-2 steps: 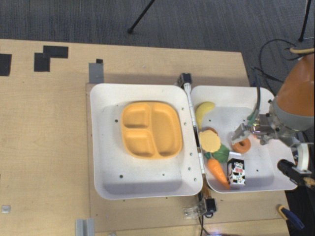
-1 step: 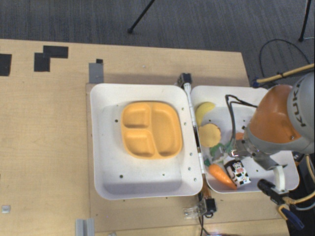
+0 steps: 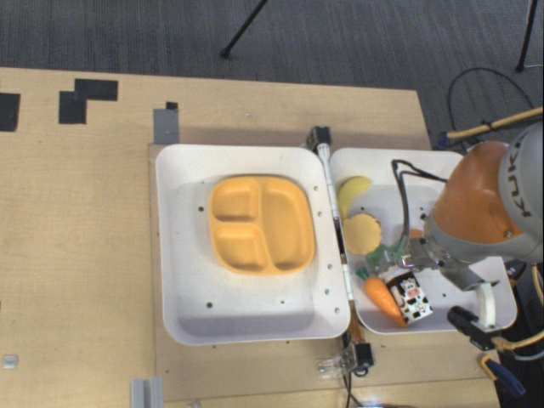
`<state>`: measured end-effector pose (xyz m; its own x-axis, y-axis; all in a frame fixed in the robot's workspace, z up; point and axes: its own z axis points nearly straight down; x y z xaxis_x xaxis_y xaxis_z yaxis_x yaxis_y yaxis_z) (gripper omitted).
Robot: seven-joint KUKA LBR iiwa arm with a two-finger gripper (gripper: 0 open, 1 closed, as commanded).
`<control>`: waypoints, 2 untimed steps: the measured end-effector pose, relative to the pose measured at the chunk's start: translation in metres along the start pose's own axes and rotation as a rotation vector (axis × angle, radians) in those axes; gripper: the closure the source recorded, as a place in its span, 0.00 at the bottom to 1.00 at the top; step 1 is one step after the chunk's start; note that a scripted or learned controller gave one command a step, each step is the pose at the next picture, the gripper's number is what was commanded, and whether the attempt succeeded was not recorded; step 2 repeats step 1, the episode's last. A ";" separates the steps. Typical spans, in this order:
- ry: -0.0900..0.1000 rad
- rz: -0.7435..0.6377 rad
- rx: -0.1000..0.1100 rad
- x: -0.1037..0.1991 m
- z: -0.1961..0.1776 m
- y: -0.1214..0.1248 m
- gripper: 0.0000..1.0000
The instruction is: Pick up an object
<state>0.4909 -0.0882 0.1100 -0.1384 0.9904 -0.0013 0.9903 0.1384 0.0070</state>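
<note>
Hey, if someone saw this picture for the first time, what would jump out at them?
Most likely the yellow-orange divided plastic tray, lying alone in the left white bin. Next, the grey arm with its orange band reaching in from the right over the right white bin, where an orange toy carrot, two pale yellow rounded items and a small black-and-white printed box sit crowded together.

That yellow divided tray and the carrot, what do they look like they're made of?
The yellow divided tray looks like moulded plastic: one even colour, smooth rounded compartments, a soft sheen. The carrot is probably a plastic toy, uniformly bright orange and smooth-looking, though it is too small here to be sure.
</note>
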 end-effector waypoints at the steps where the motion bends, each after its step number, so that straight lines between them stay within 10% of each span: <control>1: 0.001 -0.205 0.002 0.048 -0.104 0.005 1.00; 2: 0.001 -0.205 0.002 0.048 -0.104 0.005 1.00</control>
